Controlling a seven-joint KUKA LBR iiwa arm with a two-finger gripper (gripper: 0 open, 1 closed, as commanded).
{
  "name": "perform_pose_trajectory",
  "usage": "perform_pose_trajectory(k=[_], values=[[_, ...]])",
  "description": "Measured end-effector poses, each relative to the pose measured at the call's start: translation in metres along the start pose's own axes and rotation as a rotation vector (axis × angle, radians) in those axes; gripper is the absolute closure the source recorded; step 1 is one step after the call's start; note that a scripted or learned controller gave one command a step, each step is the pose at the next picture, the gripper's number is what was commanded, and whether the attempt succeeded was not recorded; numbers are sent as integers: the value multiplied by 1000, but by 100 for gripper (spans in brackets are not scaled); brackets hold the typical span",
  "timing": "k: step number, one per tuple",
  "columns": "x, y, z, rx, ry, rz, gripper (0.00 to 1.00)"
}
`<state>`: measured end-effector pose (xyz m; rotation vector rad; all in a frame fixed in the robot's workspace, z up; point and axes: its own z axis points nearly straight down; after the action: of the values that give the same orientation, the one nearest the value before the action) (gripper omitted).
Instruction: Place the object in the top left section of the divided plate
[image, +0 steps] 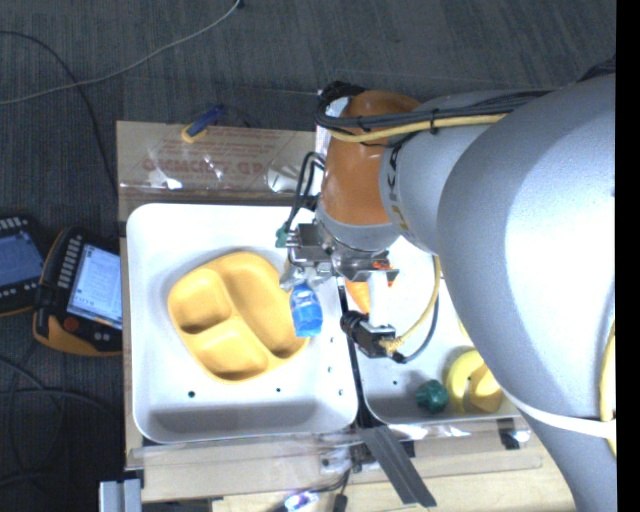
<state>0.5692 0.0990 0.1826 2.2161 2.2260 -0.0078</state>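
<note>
A yellow divided plate (232, 312) lies in the left bin (150, 400), with three hollows. My gripper (306, 283) hangs over the plate's right rim. Between its fingers sits a small blue object (307, 313) with a clear upper end, pointing down toward the plate's right hollow. The gripper is shut on it. The plate's top left hollow (200, 296) lies well to the left of the blue object. The grey arm with its orange band (355, 180) covers most of the right bin.
In the right bin (400, 415) lie a dark green object (432, 397) and a yellow object (472, 381) near the front, with an orange item (358, 296) partly hidden under the wrist. A black cable (352, 365) runs along the wall between the bins.
</note>
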Motion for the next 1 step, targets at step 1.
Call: perform_pose_trajectory(k=[1], values=[[52,-71,2,3,2,-48,100]])
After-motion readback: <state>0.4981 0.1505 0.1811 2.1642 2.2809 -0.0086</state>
